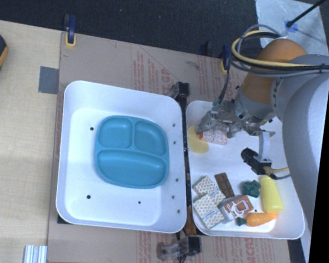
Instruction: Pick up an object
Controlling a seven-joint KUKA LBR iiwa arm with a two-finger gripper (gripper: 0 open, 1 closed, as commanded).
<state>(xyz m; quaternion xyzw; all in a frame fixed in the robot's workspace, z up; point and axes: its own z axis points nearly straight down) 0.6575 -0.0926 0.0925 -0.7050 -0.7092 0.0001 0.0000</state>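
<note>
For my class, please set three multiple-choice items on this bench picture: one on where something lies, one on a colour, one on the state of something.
1. Where does the divided plate lie?
A. In the left bin
B. In the right bin
C. On the bare bench

2. What colour is that plate?
A. Red
B. Blue
C. Black

3. How does the yellow bottle-shaped toy rest?
A. Standing on the plate
B. Hanging from the arm
C. Lying in the right bin

Answers:
1. A, since the plate sits in the middle of the left bin.
2. B, its whole surface is light blue.
3. C, it lies on the floor of the right bin beside the orange carrot toy, away from the hand.
</note>
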